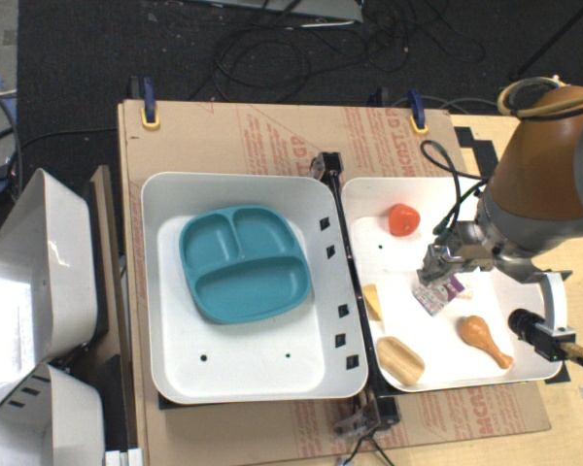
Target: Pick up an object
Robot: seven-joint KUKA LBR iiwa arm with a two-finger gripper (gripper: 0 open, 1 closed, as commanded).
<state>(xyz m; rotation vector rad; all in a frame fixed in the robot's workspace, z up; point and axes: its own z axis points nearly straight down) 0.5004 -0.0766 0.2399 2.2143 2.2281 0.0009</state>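
Arm: grey body with an orange band, it reached in from the right over the right bin (389,197), likely because the loose items lay there
Gripper (437,278): it sat low over the middle of the right bin, just above or touching a small packet; whether it was parted or closed could not be told from this slanted view
Packet (435,297): flat, crinkled, pale with a purplish patch, directly under the tool and probably the chosen target; no grasp was visible
Red piece (403,219): rounded, glossy, tomato-like, near the bin's back wall, apart from the tool
Drumstick toy (484,340): tan, smooth plastic, bulbous end tapering to a stick, near the front right corner
Bread-like piece (400,359): beige oval against the front wall
Yellow wedge (371,301): small, beside the dividing wall
Teal plate (243,263): three-compartment, matte plastic, rounded corners, lying flat in the left bin (165,289), well away from the action
Bench: brown cardboard sheet held by clamps under both bins
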